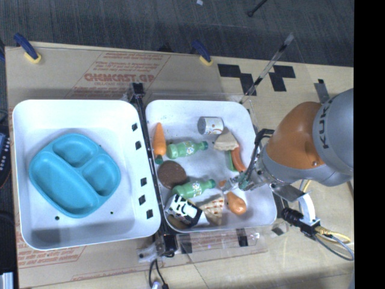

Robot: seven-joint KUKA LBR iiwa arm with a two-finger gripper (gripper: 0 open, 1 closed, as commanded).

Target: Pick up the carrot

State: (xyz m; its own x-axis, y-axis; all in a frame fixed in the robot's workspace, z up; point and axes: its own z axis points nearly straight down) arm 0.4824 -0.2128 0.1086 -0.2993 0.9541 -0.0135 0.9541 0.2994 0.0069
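Here we find the carrot lying lengthwise against the left wall of the right bin, its narrow end toward the far side, with a green bottle just beside it and a round brown disc near its lower end. The gripper sits at the opposite side of that bin, low by the right wall, next to a small orange-red item and a sandwich-like wedge. We cannot tell how the tool is set, since the wrist hides it from above. The left bin holds only a blue divided plate.

In our judgement the reach has not begun in earnest: we need to lift clear of the clutter, cross the bin leftward over the two bottles, and turn the wrist so the grasp closes across the carrot's width. We should come down near its thick middle, keeping off the bin wall, which leaves little room on that side.
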